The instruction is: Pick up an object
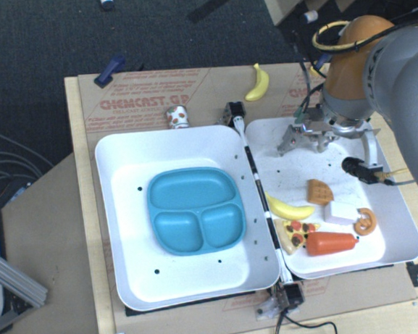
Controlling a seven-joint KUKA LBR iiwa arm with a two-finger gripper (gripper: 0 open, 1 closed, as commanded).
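Camera view: end effector (304, 137), fingers spread apart and empty, hangs above-right of the banana (289, 208).

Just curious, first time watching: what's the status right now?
Gripper over right bin's far end, nothing held. Toy food clustered at near end: banana, carrot. Nothing blocking.

glossy plastic banana (289, 208), smooth white bins (118, 207)

Banana (290, 208), carrot (330, 243), pretzel (365, 222); R bin (296, 162) front.
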